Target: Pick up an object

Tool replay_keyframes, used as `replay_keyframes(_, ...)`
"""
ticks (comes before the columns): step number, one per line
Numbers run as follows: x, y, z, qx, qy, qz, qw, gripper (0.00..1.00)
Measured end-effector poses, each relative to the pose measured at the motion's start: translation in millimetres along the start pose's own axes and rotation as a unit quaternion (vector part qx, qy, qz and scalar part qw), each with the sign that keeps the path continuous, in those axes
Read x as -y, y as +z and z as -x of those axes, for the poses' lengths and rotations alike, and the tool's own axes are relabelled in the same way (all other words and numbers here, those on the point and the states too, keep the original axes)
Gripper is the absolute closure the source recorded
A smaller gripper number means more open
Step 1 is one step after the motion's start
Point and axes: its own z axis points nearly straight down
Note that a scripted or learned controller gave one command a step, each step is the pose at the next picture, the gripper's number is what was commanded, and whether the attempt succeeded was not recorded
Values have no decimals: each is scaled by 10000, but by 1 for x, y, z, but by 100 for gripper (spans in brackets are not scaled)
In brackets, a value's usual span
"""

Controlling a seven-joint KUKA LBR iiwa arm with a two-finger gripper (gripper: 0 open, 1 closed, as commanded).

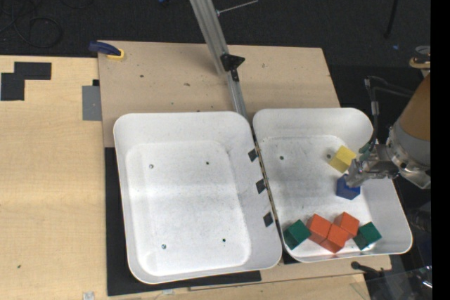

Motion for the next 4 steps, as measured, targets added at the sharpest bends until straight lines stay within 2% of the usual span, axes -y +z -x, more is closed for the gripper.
replay_keyframes(1, -1, -23, 1, -1, 1, -12, 10000, 100)
replay_keyframes(2, -9, -19, -55, -18, -18, -31, 10000, 100)
replay_keyframes(4, -51, -19, -138, -9, -8, -24, 10000, 100)
